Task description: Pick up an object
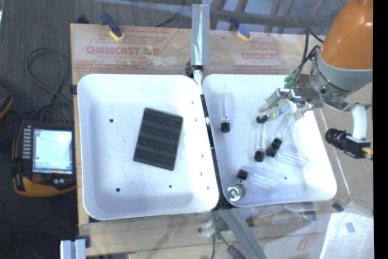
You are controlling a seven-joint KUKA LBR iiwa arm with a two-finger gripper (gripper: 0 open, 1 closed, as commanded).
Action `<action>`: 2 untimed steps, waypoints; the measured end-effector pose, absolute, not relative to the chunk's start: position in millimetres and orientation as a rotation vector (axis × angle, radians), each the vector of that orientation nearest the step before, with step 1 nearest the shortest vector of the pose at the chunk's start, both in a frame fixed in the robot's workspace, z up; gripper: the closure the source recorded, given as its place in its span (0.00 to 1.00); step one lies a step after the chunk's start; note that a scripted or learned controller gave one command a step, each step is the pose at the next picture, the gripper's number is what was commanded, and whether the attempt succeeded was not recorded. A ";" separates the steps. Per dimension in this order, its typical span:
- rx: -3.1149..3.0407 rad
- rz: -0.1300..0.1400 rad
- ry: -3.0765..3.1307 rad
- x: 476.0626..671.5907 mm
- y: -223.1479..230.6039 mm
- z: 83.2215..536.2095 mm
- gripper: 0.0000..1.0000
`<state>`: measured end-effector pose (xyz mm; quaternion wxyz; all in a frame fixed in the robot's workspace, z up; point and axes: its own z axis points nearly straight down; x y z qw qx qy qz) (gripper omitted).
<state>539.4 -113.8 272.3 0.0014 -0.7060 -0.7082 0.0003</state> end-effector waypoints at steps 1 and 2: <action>-2.135 0.002 -2.301 547.7 -180.0 193.1 0.00; -2.134 -0.022 -2.350 562.8 -175.5 115.9 0.00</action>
